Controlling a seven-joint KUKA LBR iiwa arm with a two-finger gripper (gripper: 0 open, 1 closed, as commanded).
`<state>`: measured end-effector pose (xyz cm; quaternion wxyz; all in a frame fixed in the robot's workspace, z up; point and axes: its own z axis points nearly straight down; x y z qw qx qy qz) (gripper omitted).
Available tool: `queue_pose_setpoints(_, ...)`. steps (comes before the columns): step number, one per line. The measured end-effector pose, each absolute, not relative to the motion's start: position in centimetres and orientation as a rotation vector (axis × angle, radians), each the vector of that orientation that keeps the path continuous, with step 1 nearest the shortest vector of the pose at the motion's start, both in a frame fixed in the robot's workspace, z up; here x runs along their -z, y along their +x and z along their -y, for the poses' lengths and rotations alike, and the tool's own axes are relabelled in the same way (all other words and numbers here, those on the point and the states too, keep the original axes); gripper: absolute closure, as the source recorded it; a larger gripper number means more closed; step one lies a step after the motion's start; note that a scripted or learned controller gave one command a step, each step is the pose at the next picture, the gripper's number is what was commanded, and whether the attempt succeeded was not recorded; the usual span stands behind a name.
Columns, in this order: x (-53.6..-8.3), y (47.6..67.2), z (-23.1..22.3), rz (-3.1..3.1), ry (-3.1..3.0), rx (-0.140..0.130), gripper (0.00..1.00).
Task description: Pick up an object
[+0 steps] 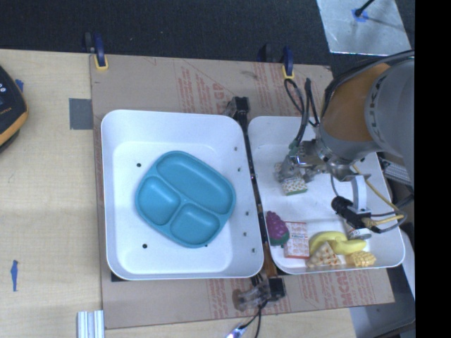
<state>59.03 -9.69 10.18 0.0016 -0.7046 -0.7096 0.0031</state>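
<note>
My gripper (pixel 294 169) is low in the right bin (pixel 268 139), near its upper left part. Directly below its tip in the view lies a small pale speckled block (pixel 292 186), touching or just under it; I cannot tell whether it is gripped. Along the bin's front lie a purple bunch of grapes (pixel 276 226), a red and white card (pixel 297 239), a yellow banana (pixel 337 242), a tan waffle piece (pixel 323 259) and a yellow corn cob (pixel 361 260).
The left bin (pixel 120 139) holds a blue divided plate (pixel 184 198). The grey arm with its orange band (pixel 352 108) covers the right bin's upper right, and cables (pixel 352 213) hang over its right side. A yellow and black device (pixel 8 111) sits at the far left.
</note>
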Motion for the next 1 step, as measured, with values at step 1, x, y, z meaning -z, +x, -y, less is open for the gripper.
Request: queue_pose_setpoints(1,-19.19,54.32,3.7,2.227,-2.213,-0.004,1.0)
